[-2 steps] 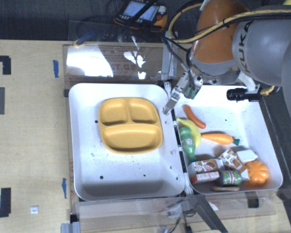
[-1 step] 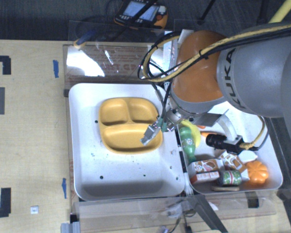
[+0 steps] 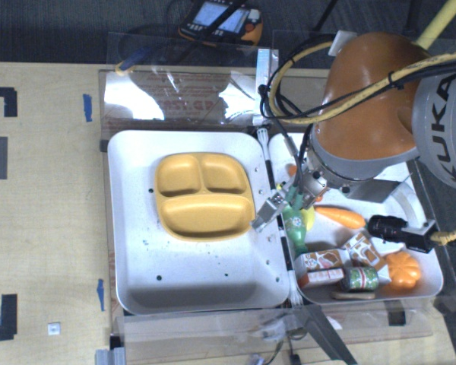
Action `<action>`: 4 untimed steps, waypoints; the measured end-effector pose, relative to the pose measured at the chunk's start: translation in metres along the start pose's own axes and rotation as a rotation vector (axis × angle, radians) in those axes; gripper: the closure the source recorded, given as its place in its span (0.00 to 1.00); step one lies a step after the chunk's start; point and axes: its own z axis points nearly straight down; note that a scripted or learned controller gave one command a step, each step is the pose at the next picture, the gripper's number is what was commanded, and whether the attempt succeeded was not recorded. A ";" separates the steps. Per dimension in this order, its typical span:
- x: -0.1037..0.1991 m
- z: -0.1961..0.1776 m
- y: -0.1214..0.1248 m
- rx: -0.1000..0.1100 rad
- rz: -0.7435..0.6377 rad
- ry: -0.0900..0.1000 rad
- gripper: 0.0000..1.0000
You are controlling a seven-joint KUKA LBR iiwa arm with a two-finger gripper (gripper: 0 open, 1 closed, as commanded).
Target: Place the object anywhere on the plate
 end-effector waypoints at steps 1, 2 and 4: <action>0.000 -0.010 0.001 -0.003 -0.002 -0.003 1.00; -0.069 0.032 0.097 -0.003 -0.183 -0.002 1.00; -0.116 0.111 0.088 0.003 -0.286 0.003 1.00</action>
